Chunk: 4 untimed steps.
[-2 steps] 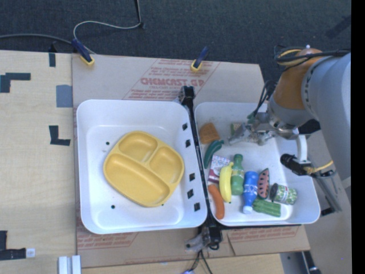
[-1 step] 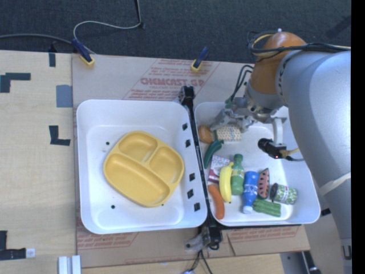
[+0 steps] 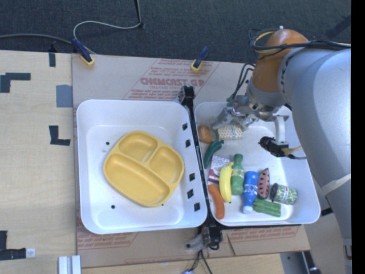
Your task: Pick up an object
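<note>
Two white bins sit side by side on the surface. Nearest the camera, front of the right bin [image 3: 308,210]: green cylinder [image 3: 267,208] lying flat, dark can [image 3: 283,194], blue bottle [image 3: 249,190], watermelon slice [image 3: 262,182], banana [image 3: 226,182], orange carrot-like piece [image 3: 216,201], green bottle [image 3: 237,166]. Left bin [image 3: 91,210] has a yellow divided plate [image 3: 144,168]. Further back in the right bin: green pepper-like piece [image 3: 213,150], brown egg-shaped item [image 3: 205,133], and a pale patterned cylinder [image 3: 230,132].

Pincer [image 3: 229,121] is down at the back of the right bin, just over or touching the pale patterned cylinder. Metal parts blur together there, so cannot tell whether it is spread or closed, and nothing clearly sits gripped in it.

Progress, as a judgement: arm has reached a likely target, grasp unconfirmed, lift not done. Nothing is off the bin floor. Left to do: close on the item and raise it clear.

Likely target is the pale patterned cylinder, back left part of the right bin, just right of the brown egg-shaped item. It lies on its side, long axis roughly left-right across the view, slightly tilted; which end is the top is too small to tell.

Farthest back: cardboard sheet [image 3: 131,79] under the bins, two blue-yellow clamps [image 3: 83,52] on its edge.
</note>
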Available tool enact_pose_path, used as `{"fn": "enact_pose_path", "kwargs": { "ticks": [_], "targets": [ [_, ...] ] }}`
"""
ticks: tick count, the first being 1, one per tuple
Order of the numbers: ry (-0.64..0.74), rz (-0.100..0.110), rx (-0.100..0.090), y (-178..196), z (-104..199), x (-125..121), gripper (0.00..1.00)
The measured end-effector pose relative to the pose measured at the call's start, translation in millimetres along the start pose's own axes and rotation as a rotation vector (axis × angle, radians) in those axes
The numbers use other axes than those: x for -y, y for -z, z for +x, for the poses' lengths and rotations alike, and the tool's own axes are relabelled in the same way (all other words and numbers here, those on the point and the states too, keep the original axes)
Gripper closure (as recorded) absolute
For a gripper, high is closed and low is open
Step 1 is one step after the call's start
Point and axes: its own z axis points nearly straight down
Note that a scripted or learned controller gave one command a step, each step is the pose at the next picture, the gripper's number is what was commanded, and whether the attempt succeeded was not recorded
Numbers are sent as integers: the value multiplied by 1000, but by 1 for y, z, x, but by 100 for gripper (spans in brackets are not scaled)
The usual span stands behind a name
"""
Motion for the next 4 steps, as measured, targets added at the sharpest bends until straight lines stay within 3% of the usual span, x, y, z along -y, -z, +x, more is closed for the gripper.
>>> {"fn": "enact_pose_path", "kwargs": {
  "ticks": [1, 2, 3, 4],
  "targets": [
    [-1, -1, -4, 90, 50, 68, 100],
    [-1, -1, -3, 157, 69, 112, 100],
    [-3, 0, -3, 164, 36, 154, 100],
    [-3, 0, -3, 173, 21, 176, 100]
  ]
}}
